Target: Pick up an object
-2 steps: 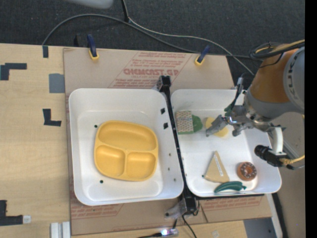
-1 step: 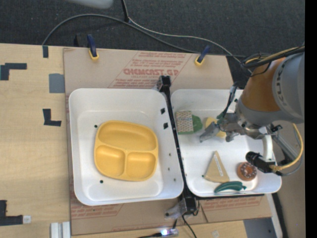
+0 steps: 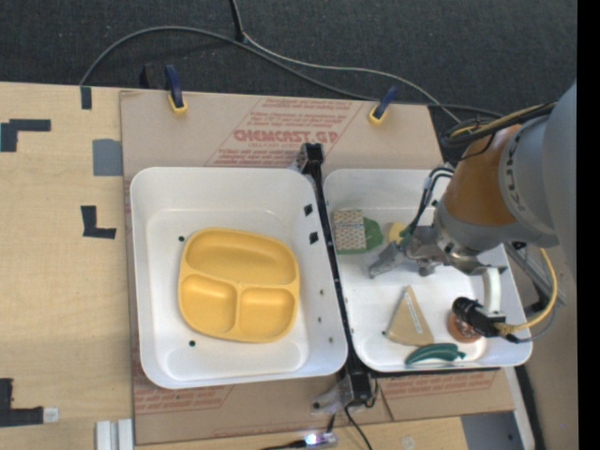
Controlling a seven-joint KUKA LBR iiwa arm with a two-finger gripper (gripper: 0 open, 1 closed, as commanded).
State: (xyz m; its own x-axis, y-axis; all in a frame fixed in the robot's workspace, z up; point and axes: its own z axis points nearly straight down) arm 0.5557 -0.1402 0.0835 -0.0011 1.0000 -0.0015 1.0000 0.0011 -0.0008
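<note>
One grey two-finger gripper (image 3: pixel 386 262), fingers apart and holding nothing, hangs mid-right of frame; tan wedge-shaped block (image 3: pixel 410 317) lies just below it, apex pointing up.

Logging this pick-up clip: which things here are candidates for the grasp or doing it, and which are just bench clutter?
In play:
gripper
green sponge
tan wedge
green tool
brown round piece
yellow divided plate

Just around:
right bin
left bin
cardboard sheet
blue clamps
cables

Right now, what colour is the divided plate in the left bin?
Yellow: the plate shows plainly in the camera view.
</note>
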